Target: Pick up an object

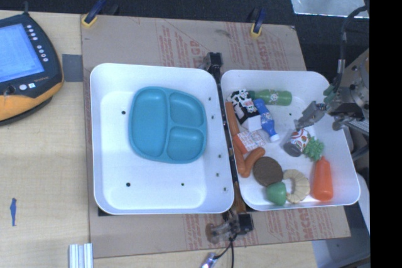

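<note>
The right bin (336,88) holds a heap of toy food. In it are a green bottle (274,97), a black-and-white cow toy (240,101), a blue bottle (267,123), a small can (295,142) beside a green leafy piece (313,148), an orange carrot (322,179), a brown patty (267,170), a beige ring (297,184) and a red sausage (250,160). My gripper (324,120) hangs over the bin's right side, just above and right of the can. It is open, with nothing between its fingers.
The left bin (110,135) holds a teal divided plate (168,125). A tablet in an orange case (25,66) lies at the far left of the bench. Clamps (93,12) pin the cardboard sheet at its back edge.
</note>
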Controlling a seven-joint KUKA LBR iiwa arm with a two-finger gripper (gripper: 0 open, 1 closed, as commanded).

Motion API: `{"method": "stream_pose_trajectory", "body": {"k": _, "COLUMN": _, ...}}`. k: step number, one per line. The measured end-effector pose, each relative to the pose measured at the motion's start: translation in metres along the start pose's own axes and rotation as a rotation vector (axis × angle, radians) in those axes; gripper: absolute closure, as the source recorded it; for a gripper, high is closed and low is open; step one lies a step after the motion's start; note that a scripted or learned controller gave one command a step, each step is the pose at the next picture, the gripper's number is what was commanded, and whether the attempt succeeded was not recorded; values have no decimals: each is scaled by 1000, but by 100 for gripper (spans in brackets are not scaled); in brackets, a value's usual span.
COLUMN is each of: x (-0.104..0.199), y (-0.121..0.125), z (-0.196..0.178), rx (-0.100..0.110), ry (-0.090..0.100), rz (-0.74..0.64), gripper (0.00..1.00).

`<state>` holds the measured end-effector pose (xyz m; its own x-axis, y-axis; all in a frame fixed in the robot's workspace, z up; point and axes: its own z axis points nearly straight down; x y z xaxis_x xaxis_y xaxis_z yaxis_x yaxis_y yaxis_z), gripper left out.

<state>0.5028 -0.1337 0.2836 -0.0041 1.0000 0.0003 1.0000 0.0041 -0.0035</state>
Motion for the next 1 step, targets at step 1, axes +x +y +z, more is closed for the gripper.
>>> {"method": "stream_pose_trajectory", "body": {"k": 1, "x": -50, "y": 52, "z": 169, "rx": 3, "ry": 0, "rz": -1, "gripper": 0}}
